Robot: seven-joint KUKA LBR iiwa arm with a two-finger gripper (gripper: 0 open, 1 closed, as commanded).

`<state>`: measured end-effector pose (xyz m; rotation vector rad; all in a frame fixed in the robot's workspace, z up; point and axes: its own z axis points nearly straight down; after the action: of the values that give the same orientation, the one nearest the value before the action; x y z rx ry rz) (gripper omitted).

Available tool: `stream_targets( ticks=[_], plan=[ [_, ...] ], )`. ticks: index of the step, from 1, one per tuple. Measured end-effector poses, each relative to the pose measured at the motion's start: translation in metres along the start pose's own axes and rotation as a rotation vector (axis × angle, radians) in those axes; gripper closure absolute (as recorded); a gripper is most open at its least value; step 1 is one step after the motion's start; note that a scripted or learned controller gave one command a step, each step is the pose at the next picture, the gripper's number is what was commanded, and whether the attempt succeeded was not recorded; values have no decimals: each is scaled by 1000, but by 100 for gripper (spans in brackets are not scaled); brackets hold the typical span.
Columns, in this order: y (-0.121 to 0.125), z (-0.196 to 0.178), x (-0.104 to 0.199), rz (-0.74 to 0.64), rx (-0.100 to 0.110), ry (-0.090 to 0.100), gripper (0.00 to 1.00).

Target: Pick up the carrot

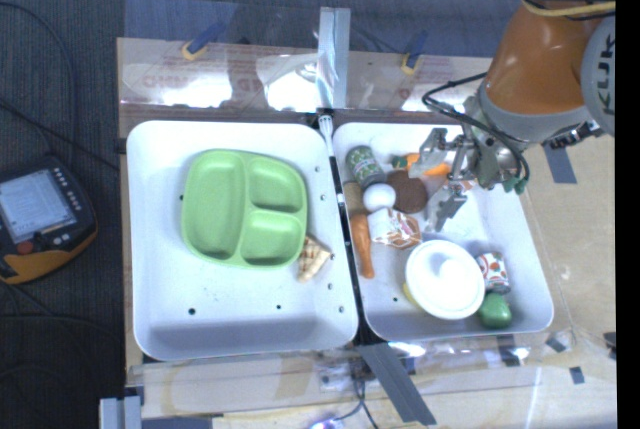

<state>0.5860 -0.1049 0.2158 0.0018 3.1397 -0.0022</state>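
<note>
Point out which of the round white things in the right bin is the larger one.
The round white bowl near the right bin's front is larger. The small white ball sits farther back, beside the brown disc.

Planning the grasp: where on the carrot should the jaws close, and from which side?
Grip the carrot mid-length, coming from above, jaws closing across its width. It lies flat and lengthwise along the right bin's left wall, with a wrapper close on its other side, so its upper half leaves little room.

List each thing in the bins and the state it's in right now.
Carrot: lying flat by the right bin's left wall, not held.
Green plate: right way up in the left bin.
White bowl: upside down.
Green can: tipped on its side.
Gripper: above the right bin.
</note>
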Motion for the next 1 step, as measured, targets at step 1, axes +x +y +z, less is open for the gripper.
stream_targets(
  ticks=[1],
  plan=[
    [-60, 118, -52, -47, 1, -9, 0]
  ],
)
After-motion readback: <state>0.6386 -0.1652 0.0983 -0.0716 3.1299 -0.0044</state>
